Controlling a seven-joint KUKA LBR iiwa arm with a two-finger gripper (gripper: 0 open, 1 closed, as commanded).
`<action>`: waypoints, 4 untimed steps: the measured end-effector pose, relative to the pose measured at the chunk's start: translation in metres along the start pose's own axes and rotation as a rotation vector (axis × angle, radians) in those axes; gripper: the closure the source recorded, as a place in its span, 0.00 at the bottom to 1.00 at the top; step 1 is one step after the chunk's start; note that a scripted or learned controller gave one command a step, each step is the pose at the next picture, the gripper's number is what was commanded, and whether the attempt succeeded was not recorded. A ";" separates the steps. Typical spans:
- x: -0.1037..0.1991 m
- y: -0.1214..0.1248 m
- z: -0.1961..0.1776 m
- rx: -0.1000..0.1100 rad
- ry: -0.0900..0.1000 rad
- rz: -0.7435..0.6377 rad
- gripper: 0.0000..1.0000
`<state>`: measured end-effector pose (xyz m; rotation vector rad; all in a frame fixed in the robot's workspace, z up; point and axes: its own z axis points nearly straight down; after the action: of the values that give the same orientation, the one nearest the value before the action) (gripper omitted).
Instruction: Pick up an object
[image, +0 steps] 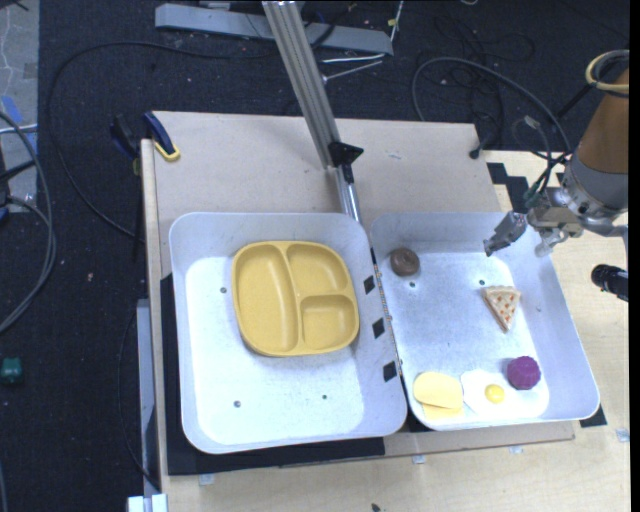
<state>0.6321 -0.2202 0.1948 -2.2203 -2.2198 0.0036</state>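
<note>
- Five small objects lie in the right-hand shallow white bin (560, 330), and we take these as the candidates for picking: a brown round lump (404, 262) near the bin's upper left corner, an orange-and-cream wedge shaped like a pizza slice (502, 305) at mid-right, a purple ball (523, 373) toward the lower right, a white fried-egg piece with a yellow yolk (490, 392) just left of the ball, and a pale yellow flat slab (438, 391) at the lower left, touching the egg piece.
- We see the two-finger gripper (525, 236) at the bin's upper right rim, above and apart from the wedge; its two fingers stand spread, with nothing between them.
- We see the grey arm with its orange band (606, 150) entering from the right edge of the frame.
- We find the left-hand shallow white bin (205, 400) holding a yellow three-compartment plastic tray (295, 298) in its upper middle.
- We note a slanted metal pole (310, 85) running from the top centre down to the gap between the bins.
</note>
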 end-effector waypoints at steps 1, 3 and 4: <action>0.006 -0.001 0.045 0.000 0.000 -0.003 0.00; 0.007 0.000 0.084 -0.006 -0.002 -0.004 1.00; 0.012 0.000 0.021 -0.010 -0.002 -0.003 1.00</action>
<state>0.6320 -0.2078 0.1736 -2.2225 -2.2295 -0.0052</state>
